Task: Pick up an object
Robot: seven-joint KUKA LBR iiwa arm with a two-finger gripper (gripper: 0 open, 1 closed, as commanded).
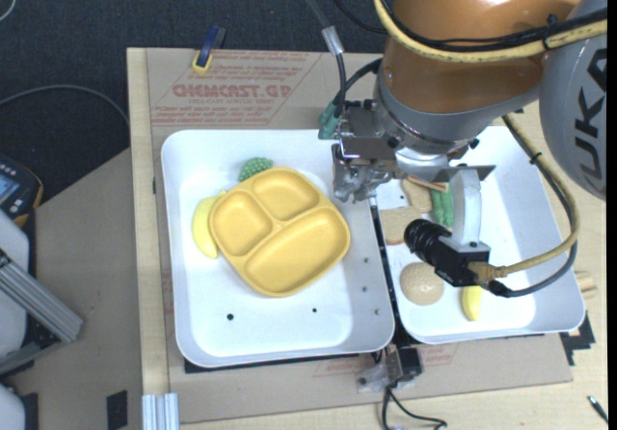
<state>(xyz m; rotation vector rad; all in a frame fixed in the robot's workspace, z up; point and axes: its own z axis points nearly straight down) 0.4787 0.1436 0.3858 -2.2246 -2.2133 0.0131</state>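
Camera view: claw low over the left bin's right rim, just beside yellow divided plate; cannot tell how wide. Best to shift left, straddle the plate's raised edge squarely, descend gently, squeeze firmly, lift straight to avoid slipping.

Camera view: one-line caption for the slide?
KUKA arm's gripper hovers at the divide between two white bins; a yellow divided plate lies in the left bin.
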